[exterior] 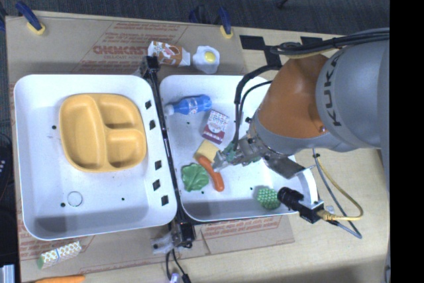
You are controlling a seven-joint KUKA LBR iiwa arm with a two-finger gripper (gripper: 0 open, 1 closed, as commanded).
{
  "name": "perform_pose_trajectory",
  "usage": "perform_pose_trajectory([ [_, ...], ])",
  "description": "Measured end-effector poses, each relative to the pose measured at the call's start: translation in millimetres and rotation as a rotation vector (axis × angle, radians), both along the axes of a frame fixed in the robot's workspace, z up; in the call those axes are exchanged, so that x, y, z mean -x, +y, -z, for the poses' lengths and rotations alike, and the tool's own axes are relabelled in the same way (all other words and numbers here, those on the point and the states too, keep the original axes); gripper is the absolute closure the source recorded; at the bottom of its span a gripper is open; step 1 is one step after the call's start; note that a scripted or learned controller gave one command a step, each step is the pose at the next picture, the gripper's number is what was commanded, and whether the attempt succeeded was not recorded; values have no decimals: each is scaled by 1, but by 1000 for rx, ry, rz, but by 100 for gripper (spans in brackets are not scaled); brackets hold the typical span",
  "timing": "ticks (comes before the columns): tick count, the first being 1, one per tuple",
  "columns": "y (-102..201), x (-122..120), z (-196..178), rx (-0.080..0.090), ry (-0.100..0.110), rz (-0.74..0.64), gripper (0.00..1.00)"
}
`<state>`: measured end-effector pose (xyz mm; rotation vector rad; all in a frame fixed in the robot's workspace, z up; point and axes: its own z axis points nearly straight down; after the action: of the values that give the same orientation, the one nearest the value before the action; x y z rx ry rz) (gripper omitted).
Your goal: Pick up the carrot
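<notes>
- Reaching into the right bin (199,212) with the gripper (224,160), coming in from the right side.
- Hanging low, right next to the carrot (213,175), with the tips looking very close to its upper end.
- Not able to tell if the gripper is open or closed, or if anything is between its tips; too small and dark to see.
- Guessing the step: getting lined up over the carrot, not lifting it yet.
- Needing next, most likely: going down with one tip on each side of the thin carrot, closing softly, then lifting straight up.
- Lying flat on the white bin floor, the carrot pointing down and to the right.
- Looking small, long, thin and orange, like a toy.
- Sitting just beside a green leafy toy (194,177) on its left and touching or nearly touching a yellow cheese wedge (206,151) above it.
- Watching out for bumping the green leafy toy or the yellow cheese wedge, both being so near.
</notes>
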<state>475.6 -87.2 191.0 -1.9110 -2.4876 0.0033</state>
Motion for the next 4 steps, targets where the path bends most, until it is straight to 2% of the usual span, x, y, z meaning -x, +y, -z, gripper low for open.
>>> perform_pose_trajectory([
  [1, -51, -1, -75, 2, -4, 53, 100],
  [2, 19, -1, -75, 1, -1, 61, 100],
  [3, 48, 0, 0, -1, 1, -192, 100],
  [4, 14, -1, -86, 1, -4, -184, 100],
])
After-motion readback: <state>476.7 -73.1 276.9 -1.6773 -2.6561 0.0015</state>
